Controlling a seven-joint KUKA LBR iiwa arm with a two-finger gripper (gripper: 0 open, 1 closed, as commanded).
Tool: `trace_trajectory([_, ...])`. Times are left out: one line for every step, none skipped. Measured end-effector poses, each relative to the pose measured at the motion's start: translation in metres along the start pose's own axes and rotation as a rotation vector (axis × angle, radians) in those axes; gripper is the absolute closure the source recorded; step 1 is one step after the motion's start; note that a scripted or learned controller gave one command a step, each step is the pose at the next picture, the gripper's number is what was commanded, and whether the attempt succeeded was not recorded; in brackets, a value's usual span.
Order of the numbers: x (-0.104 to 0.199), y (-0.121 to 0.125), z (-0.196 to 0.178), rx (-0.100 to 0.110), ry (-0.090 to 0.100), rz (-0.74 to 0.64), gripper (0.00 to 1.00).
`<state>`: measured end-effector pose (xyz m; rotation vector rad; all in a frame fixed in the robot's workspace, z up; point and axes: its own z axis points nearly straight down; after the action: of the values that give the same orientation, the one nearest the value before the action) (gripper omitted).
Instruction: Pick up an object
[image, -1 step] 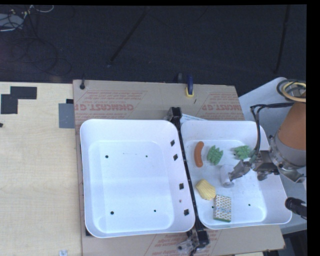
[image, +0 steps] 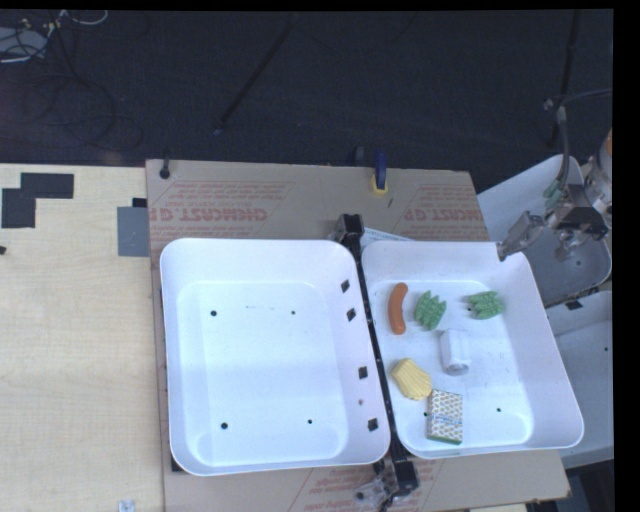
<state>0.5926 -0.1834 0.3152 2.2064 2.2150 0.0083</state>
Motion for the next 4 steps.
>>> trace_trajectory([0.01, 0.02, -0.208, -0.002, 0.002, 0.002, 0.0])
trace_trajectory([0.011, 0.02, -0.207, 0.019, 0.006, -0.002, 1.0])
trace_trajectory([0.006, -0.027, 0.024, 0.034, 0.012, 0.005, 1.0])
trace_trajectory([0.086, -0.065, -0.084, 0.007, 0.009, -0.005, 1.0])
